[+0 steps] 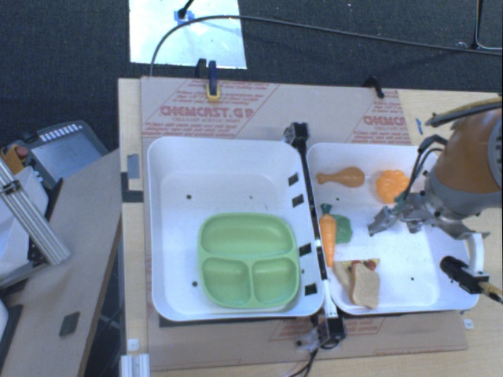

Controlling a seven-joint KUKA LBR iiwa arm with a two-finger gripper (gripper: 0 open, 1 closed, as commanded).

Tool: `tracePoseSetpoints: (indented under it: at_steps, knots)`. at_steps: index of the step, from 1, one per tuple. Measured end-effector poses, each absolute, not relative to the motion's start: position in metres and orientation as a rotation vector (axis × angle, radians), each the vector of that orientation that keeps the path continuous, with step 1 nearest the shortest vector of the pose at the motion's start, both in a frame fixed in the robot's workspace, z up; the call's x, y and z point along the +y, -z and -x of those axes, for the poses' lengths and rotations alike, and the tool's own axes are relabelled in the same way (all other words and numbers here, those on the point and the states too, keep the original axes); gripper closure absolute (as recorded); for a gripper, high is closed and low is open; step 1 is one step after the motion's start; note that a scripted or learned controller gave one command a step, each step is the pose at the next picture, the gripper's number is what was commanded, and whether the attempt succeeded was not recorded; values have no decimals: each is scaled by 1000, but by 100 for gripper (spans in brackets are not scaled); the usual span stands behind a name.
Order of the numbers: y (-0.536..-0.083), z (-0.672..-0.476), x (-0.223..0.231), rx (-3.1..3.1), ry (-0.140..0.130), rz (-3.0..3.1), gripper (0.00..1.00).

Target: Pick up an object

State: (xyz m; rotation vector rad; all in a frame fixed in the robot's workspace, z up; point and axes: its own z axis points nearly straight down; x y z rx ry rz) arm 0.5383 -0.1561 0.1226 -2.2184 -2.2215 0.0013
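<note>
My gripper (383,221) hangs over the middle of the right bin (424,293), pointing left, with the grey and orange arm behind it. An orange fruit (391,184) lies just behind the gripper. A chicken drumstick (343,177) rests at the bin's back left. A carrot (328,238) with a green top lies along the left wall. A sandwich slice (362,280) sits at the front left. I see nothing held in the gripper.
The left bin (177,171) holds a green divided plate (248,259) toward its front. A black divider with clips (308,210) runs between the two bins. Bare bin floor lies at the right bin's front right.
</note>
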Motion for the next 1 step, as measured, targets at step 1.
tracePoseSetpoints:
  at_steps: [1]
  knots:
    - [-136,-540,-157,-2226,2,2222,100]
